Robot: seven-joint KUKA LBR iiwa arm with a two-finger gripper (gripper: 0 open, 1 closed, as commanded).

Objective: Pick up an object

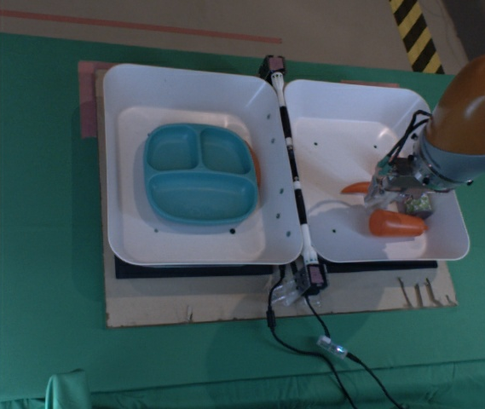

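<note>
The hand (402,190) hangs low in the right bin (344,100), just above the near-right part of its floor, with the grey arm (472,118) and its orange band leaning in over the bin's right wall. Whether it is open or closed cannot be told from this view.

Two orange carrot-like pieces lie close by: the larger carrot (395,223) sits just in front of the hand, near the bin's front wall, and the smaller carrot (357,188) pokes out just to its left. Neither can be seen caught in the hand, so this looks like the reaching step, with the grasp not yet made. The next move probably calls for centring over one piece, most likely the larger, and descending squarely.

Room is tight toward the front and right walls; the bin floor to the left and back is open. The left bin (127,92) holds a teal divided plate (199,173), well apart.
</note>
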